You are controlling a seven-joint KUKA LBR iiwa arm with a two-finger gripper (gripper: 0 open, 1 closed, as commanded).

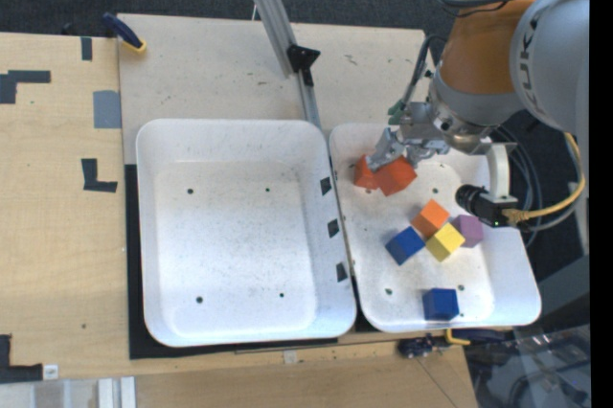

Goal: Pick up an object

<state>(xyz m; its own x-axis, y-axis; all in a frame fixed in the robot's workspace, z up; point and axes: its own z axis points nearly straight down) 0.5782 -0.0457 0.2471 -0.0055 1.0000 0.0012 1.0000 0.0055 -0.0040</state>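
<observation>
My gripper (pixel 391 157) hangs over the upper left part of the right bin (pixel 508 301). An orange-red block (pixel 386 176) sits right at its fingertips, and the fingers appear closed around its top. Whether the block is lifted off the bin floor I cannot tell. Further down in the same bin lie a small orange cube (pixel 432 215), a yellow cube (pixel 444 241), a purple block (pixel 468 228), a blue cube (pixel 404 245) and a darker blue cube (pixel 441 304).
The left bin (pixel 230 234) stands beside the right one, sharing a raised rim. A slanted metal rail (pixel 273 4) runs from the top down to the bins' junction. Cables and a black fitting (pixel 484 203) hang off the arm at the right.
</observation>
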